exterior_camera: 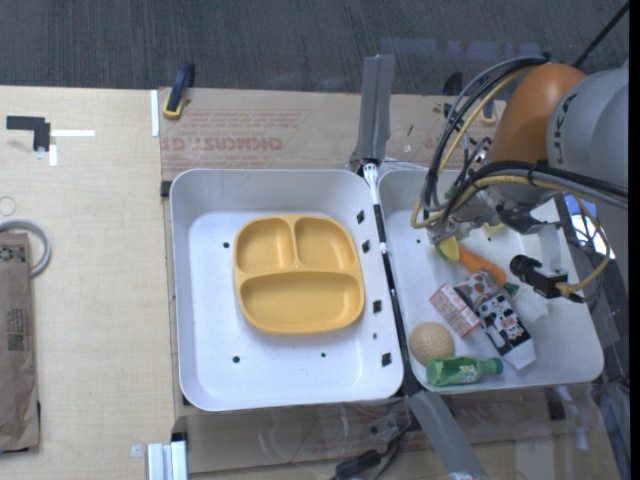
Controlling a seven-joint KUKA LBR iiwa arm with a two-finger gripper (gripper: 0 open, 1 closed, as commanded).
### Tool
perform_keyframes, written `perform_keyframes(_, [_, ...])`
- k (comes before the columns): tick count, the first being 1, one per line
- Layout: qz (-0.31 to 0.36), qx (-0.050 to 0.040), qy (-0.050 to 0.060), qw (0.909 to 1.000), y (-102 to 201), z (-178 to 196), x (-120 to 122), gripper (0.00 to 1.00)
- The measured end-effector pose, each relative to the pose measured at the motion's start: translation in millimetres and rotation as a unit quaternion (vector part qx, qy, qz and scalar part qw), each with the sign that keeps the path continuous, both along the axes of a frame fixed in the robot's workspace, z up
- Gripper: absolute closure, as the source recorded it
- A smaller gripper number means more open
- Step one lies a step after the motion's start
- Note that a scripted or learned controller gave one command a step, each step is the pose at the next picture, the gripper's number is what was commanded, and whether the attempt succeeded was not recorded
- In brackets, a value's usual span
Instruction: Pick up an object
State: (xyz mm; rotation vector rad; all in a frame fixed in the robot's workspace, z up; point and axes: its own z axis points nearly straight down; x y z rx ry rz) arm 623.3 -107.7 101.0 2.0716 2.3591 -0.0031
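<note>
Gripper (470,230) buried under cables (470,158) over right bin (590,353); finger state unreadable. Carrot (480,262) partly hidden.

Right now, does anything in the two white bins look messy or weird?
A bit. In the right bin the toys lie jumbled: a green bottle on its side, a black and white carton lying askew, a carrot beside them. The yellow divided plate sits neatly in the left bin. Nothing looks broken or spilled.
</note>
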Motion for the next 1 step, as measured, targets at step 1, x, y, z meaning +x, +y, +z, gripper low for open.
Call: perform_keyframes(1, [0.035, 0.0007, 0.0, 0.9994, 44.6, 90.2, -21.1, 1.0])
